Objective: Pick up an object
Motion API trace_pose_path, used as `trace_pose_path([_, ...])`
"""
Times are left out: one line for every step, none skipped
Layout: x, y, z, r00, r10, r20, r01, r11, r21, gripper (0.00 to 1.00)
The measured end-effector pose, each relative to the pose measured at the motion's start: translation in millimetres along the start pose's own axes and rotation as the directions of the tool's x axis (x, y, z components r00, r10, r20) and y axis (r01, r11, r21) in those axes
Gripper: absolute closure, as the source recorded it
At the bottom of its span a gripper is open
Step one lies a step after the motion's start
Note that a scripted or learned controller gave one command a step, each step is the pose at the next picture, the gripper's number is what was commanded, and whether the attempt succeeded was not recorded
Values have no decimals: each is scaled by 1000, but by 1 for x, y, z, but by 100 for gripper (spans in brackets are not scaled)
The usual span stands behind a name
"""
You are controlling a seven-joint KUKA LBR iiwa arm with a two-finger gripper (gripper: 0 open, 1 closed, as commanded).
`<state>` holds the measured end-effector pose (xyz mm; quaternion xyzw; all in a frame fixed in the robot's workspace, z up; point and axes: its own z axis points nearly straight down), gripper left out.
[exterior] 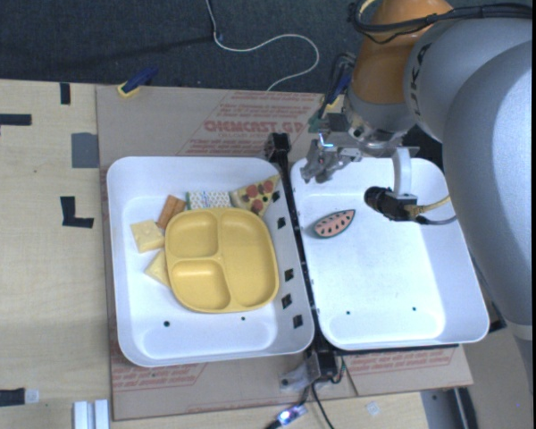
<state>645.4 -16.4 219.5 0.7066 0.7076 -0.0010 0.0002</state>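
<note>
Two white bins [125,266] on cardboard [241,123] — a white cable [250,43], perhaps slack, behind.

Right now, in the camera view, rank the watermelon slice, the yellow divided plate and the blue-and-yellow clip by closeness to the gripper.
From the gripper, above the right bin's far left corner:
1. Watermelon slice, right bin, just below it.
2. Yellow divided plate, left bin.
3. Blue-and-yellow clip, on the bench beyond the left bin.

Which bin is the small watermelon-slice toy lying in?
In the right white bin. The small watermelon-slice toy lies flat on its floor near the divider, apart from the gripper above it.
</note>
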Motion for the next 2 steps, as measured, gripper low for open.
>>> trace_pose_path([2, 6, -15, 1000, 0, -2, 0, 1000, -1, 100])
trace_pose_path([8, 9, -13, 1000, 1, -1, -1, 1000, -1, 100])
